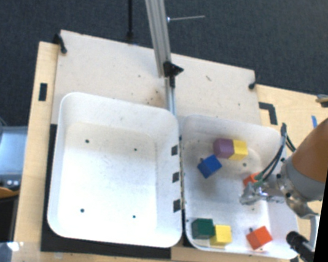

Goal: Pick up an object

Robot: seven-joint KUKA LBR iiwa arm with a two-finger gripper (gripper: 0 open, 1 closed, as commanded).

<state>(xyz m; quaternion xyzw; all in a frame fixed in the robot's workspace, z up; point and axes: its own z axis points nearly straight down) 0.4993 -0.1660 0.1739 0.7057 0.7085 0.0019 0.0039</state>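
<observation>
Gripper (252, 193): we log it low over the right bin (256, 135), at that bin's right side, reaching in from the right on the grey arm (311, 164). We cannot tell how it is set, since the metal tip is small and blurred, and nothing can be made out in it.

Contents of right bin, six blocks:
- purple block (223, 147) and yellow block (239, 148), touching, near the far wall.
- blue block (209, 166), alone, just nearer than that pair, turned so a corner points toward us.
- green block (202, 228) and a second yellow block (222, 234), touching, against the near wall.
- orange block (259, 237), alone, near the front right corner, also turned on the diagonal.
- a small red patch (248, 180) beside the gripper; we cannot tell whether it is a block or part of the tool.

Left bin (123, 111): white, speckled.

Handling note, our judgement: the loose blocks, orange or blue, look like the better targets, as the paired ones leave no room on the touching side. All are near-cubes with no real long axis, so we would turn the wrist to meet two flat opposite faces rather than corners, centre over the block, and descend straight before closing.
</observation>
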